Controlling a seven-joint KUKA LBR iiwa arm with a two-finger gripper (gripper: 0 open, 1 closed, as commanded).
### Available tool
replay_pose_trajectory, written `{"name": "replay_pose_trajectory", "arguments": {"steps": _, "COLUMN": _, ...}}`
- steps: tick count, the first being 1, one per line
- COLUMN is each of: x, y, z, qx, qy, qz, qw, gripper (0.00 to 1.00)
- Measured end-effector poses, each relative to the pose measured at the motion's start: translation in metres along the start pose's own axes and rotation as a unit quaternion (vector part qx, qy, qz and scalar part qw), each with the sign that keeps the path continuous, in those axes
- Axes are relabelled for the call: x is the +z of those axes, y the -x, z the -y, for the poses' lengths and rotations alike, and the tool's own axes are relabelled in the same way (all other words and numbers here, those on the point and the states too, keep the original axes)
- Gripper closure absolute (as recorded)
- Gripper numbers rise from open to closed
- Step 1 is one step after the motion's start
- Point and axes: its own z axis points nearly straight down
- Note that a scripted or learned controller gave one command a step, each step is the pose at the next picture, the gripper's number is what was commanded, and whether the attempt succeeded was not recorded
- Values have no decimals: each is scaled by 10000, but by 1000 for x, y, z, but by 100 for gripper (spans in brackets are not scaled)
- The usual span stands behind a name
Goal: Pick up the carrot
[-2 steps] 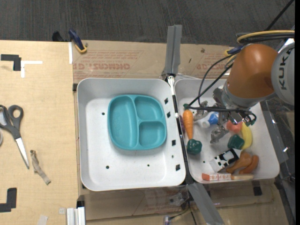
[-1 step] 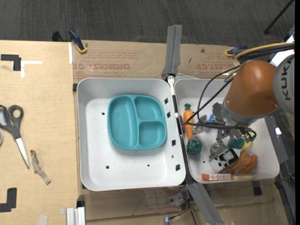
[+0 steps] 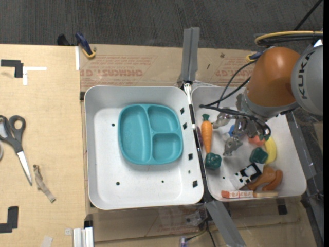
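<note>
Camera view: carrot [image 3: 206, 134] lying in right bin [image 3: 293, 153], against left wall, green top up, apart from claw [image 3: 234, 138]. Claw hovering mid-bin, right of carrot, nothing between fingers; open or closed, cannot tell. Teal divided plate [image 3: 151, 134] in left bin [image 3: 100, 153].

The tabletop [image 3: 41, 189] carries two white bins [image 3: 97, 153] side by side, scissors [image 3: 15, 143] at the left, and cardboard [image 3: 128, 66] behind.

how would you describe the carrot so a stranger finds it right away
Look in the right bin, along its left wall. The carrot lies there lengthwise, green top pointing away. It is the long orange piece; the green toy just below it is short and round.
</note>
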Motion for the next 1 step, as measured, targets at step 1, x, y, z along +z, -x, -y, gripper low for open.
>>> {"name": "replay_pose_trajectory", "arguments": {"steps": 1, "x": 1, "y": -39, "z": -12, "qx": 631, "qy": 1, "qz": -22, "qw": 9980, "gripper": 0}}
